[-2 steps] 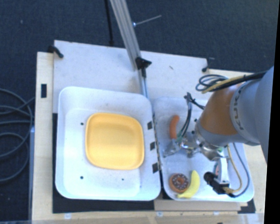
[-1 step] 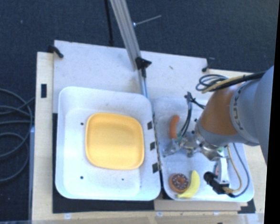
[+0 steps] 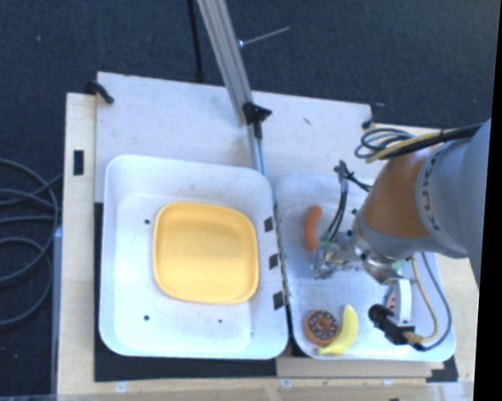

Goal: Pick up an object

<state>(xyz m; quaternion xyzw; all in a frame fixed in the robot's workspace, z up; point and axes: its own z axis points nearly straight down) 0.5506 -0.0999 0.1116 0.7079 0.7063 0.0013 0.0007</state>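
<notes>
Objects lay in both bins, and the largest was a yellow plate (image 3: 205, 252) resting flat in the middle of the left bin (image 3: 132, 178), well apart from the arm. The grey arm (image 3: 422, 199) with its orange band reached over the right bin (image 3: 433, 349), its gripper (image 3: 331, 263) low near that bin's centre; whether it was spread or pressed together could not be told. A banana (image 3: 346, 330) curved along the near edge, touching a brown doughnut (image 3: 319, 326). Smallest and nearest to the gripper was an orange sausage (image 3: 312, 228), just beside it toward the left bin and slightly farther back, its long axis running front to back. Judged from this, the sausage looked the likeliest target.
</notes>
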